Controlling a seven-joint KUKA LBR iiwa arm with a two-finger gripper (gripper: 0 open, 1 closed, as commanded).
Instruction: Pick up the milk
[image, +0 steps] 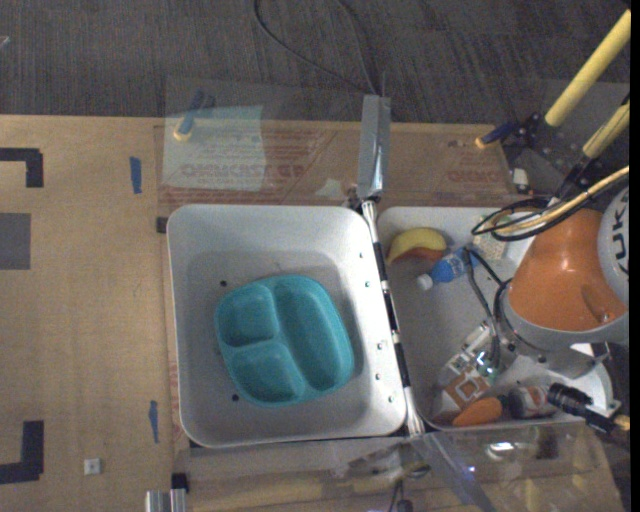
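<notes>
Two bins on the bench, and the arm is down in the right bin, its gripper low near the front wall. Whether the claw is open or closed — cannot tell. Under it sits what looks like the milk, partly hidden, just behind an orange item. A teal divided plate fills the left bin.
</notes>
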